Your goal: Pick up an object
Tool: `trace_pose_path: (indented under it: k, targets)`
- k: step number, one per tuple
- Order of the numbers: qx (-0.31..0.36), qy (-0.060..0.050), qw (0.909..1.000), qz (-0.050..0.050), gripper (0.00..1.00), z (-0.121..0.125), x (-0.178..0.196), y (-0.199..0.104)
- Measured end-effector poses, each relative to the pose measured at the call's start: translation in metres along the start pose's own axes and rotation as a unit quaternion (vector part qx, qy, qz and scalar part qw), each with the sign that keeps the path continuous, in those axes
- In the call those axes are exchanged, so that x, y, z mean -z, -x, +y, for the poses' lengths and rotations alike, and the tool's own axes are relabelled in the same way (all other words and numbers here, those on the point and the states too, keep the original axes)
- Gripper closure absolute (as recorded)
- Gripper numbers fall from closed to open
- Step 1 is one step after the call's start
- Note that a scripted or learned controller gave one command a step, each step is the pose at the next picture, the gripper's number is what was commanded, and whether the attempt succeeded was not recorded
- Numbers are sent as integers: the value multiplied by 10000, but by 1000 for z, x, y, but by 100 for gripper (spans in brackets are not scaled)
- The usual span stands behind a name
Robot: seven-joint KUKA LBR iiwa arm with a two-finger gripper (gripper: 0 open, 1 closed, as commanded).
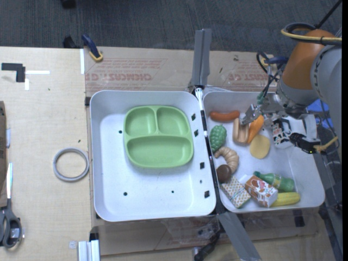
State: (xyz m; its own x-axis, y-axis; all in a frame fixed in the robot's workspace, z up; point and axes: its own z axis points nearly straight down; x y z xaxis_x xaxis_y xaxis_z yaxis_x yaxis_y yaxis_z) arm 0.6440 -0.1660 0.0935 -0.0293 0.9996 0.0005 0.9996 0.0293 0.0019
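End effector [253,115] low over carrot [255,129], right bin [310,173]; we cannot tell finger opening. Risk: glancing contact (crowded toys) rolls carrot away.

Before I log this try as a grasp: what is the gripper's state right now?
Gripper: over the right bin, down at the orange carrot beside the bread piece; open or shut cannot be told, and no held object is visible.
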Motion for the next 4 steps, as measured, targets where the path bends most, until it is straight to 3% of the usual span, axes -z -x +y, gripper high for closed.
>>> trace_pose_path:
  k: [1,2,3,4]
  targets:
    - [1332,-7,9911,-7,0,-12,6,-15]
    - [1943,-25,9809,-12,0,15,9,-9]
    - [1408,8,9900,-13,0,-1,1,-39]
    - [1402,29,9901,-16,100,1,12,-38]
